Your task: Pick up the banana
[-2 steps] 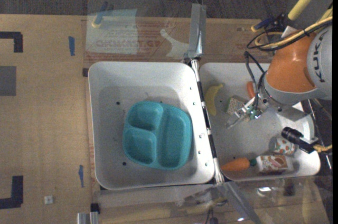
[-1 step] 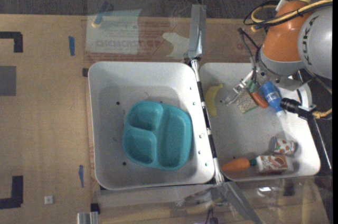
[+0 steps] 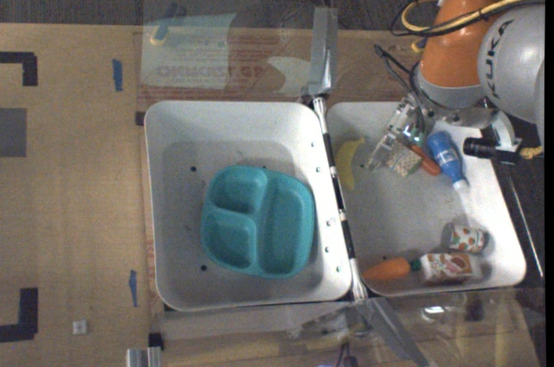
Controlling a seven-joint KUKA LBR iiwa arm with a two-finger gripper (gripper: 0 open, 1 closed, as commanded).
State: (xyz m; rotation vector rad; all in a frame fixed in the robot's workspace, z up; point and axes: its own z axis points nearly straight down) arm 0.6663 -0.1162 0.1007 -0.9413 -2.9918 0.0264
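Bench, wood-coloured surface (image 3: pixel 69 209): black corner marks at the left edge of the frame, upper and lower; short blue tape strips near the upper left and lower left of the left bin.

Clear plastic sheet (image 3: pixel 195 54), upper centre-left: lies flat on the bench just above the left bin, faint reversed lettering on it.

Left bin (image 3: pixel 164 131), centre of the frame: shallow, white. Contents: one teal divided tray (image 3: pixel 258 221), three compartments, lying flat in the lower middle of the bin.

Right bin (image 3: pixel 506 218), right of centre: shallow, white, touching the left bin along a shared edge.

Contents, left to right:
- Banana (image 3: pixel 347 161): yellow, against the bin's left wall in its upper left part, curved along the wall.
- Carrot (image 3: pixel 386 270): orange, at the bin's lower left, lying lengthwise along the bottom wall.
- Small patterned packet (image 3: pixel 404 161): just below the gripper, upper middle of the bin.
- Printed bottle (image 3: pixel 447 267): lying on its side, just right of the carrot.
- Blue bottle (image 3: pixel 447 157): tilted, upper right part of the bin, a small orange-red item beside it.
- Printed cup (image 3: pixel 467 237): on its side, above the printed bottle.

Gripper (image 3: pixel 387 145): upper middle of the right bin, just right of the banana and apart from it. Fingers parted narrowly, nothing between them. Arm (image 3: pixel 511 54), grey with an orange band, enters from the upper right of the frame.
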